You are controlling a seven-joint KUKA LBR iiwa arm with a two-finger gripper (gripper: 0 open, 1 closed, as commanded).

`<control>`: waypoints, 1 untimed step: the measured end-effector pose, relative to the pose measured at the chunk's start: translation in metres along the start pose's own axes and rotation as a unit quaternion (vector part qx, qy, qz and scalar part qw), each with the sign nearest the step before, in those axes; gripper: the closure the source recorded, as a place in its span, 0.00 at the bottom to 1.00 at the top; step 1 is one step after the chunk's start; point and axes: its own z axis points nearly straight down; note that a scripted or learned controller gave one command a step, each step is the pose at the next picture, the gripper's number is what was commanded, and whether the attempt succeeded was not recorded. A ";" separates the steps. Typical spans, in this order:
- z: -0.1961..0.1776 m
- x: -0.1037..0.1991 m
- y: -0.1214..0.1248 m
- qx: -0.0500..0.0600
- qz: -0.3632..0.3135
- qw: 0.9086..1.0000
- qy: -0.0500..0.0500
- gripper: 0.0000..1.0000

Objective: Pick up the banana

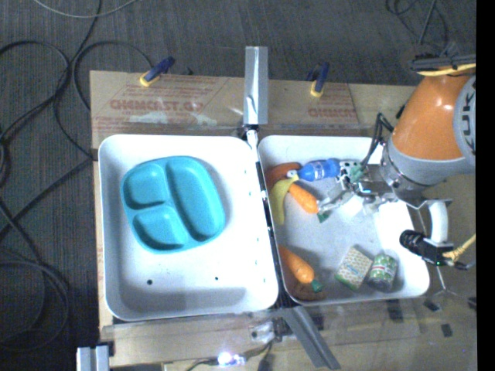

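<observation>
The yellow banana lies curved along the left wall of the right bin. An orange carrot rests against its right side and a reddish-brown item sits just above it. My gripper hovers to the right of the carrot, a short way from the banana. It is open, with nothing between its fingers. The arm's orange band rises at the right.
A blue bottle lies beside the gripper near the bin's back wall. A second carrot, a small box and a can lie along the front. The left bin holds a blue divided tray.
</observation>
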 end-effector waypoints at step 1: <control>0.030 0.060 -0.045 0.001 0.057 0.998 -0.001 0.00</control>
